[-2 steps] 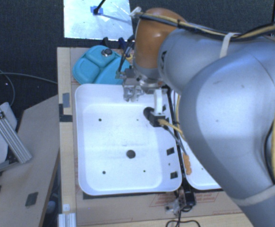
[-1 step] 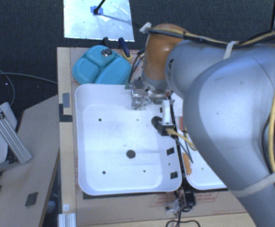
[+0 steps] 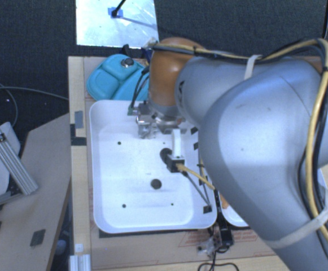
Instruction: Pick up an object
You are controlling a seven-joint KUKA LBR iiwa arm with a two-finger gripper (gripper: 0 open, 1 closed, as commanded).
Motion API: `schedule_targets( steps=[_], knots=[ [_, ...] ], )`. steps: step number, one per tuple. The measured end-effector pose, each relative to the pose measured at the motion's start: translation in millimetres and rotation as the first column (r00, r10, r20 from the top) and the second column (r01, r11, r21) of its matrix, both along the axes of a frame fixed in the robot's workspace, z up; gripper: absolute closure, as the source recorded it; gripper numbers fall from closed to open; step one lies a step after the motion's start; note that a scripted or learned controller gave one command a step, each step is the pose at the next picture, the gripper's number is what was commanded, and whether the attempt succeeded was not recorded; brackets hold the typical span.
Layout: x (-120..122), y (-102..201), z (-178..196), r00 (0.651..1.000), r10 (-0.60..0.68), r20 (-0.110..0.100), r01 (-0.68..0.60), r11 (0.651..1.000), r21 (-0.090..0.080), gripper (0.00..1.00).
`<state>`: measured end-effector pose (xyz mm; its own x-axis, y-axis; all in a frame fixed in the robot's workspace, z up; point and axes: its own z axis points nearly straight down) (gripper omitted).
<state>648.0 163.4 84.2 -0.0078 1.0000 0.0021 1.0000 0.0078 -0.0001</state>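
While the arm (image 3: 254, 140) hangs low over the left bin (image 3: 110, 208), most of the far-right part of that bin is hidden under it, so obs. are partial. End effector (image 3: 147, 127) sits near the bin's far edge, just inside the rim, pointing down; can't tell how far apart its parts are or whether anything is in them, since wrist and orange band (image 3: 166, 75) block the view. No object seen clamped.

Candidate obj.: a small dark round piece (image 3: 156, 184) lying on the bin floor, roughly mid-bin, nearer the camera than the end effector and well apart from it. A second dark item (image 3: 167, 157) lies closer to the arm, w/ a yellow cable (image 3: 195, 176) running by it; prob. rig hardware, not sure.

Beyond the bin's far rim, a blue plastic thing (image 3: 110, 78) rests on the table (image 3: 45, 151), outside the bin, so likely not a target.

Judgement: the end effector isn't above the round piece, so a descent here would prob. meet bare bin floor. A shift toward bin centre looks needed. Risk: piece is small and flat, easy to miss.
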Motion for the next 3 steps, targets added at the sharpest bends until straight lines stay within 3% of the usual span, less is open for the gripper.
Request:
schedule_targets(
  steps=[1,2,3],
  knots=[
    [-108.1,38.3,68.5,1.0,0.002,-0.002,-0.002,1.0,0.002,1.0],
    [-164.7,74.2,64.0,1.0,0.001,-0.003,-0.001,1.0,0.0,1.0],
    [-113.0,46.0,-3.0,1.0,-0.01,0.002,0.01,1.0,-0.002,1.0]
  ],
)
